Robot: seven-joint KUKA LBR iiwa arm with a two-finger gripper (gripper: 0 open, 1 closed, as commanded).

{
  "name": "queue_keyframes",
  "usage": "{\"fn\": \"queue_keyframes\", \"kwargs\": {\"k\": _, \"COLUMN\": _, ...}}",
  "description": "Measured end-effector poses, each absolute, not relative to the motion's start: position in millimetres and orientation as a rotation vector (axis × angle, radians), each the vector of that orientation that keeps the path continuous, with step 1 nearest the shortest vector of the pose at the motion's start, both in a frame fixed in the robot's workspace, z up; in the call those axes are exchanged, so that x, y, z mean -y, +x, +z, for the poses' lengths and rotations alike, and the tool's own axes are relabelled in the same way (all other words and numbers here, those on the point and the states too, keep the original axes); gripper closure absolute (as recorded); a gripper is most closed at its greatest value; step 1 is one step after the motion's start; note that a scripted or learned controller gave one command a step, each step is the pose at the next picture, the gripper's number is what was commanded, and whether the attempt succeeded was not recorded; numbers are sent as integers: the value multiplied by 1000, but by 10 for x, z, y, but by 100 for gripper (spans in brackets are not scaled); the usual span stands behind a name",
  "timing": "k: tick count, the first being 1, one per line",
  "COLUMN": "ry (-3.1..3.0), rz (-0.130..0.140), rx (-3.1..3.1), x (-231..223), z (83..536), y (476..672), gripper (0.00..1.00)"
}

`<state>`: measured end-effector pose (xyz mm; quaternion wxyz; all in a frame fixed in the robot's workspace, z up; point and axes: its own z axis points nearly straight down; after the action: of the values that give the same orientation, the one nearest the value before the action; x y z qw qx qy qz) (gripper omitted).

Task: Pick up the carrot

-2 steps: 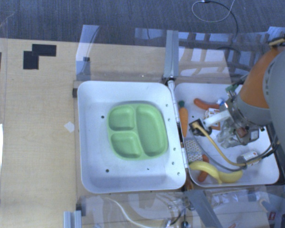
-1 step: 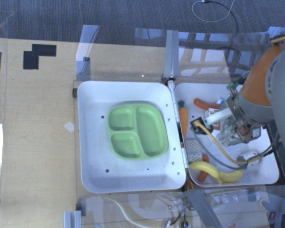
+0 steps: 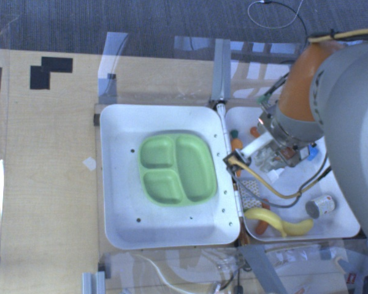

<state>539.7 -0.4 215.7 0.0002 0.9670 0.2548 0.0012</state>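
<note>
while the grey arm point(image 3: 349, 103) is reaching in from the right over the right bin point(image 3: 349, 225), the gripper point(image 3: 273, 155) is hanging low near that bin's left wall, and whether it is spread or closed cannot be told, since the wrist is covering it.

the carrot point(image 3: 236, 144) is probably the small orange piece lying against the left wall of the right bin, just beside the gripper; only a short stub is showing, so that reading is uncertain. an orange-red bit point(image 3: 262, 226) is also peeking out beside the banana point(image 3: 282, 222).

judging by its look, it is a light, stiff, smooth toy, likely to be slipping if pinched at a tapered end; gripping across the thick middle seems safest, though the wall is crowding one side.

the green divided plate point(image 3: 176, 169) is sitting in the left bin point(image 3: 119, 225).
</note>
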Motion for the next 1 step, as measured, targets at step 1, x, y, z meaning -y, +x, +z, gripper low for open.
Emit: {"fn": "queue_keyframes", "kwargs": {"k": 1, "ry": 3030, "rz": 1, "rx": -828, "x": 821, "z": 2034, "y": 4980, "gripper": 100}}
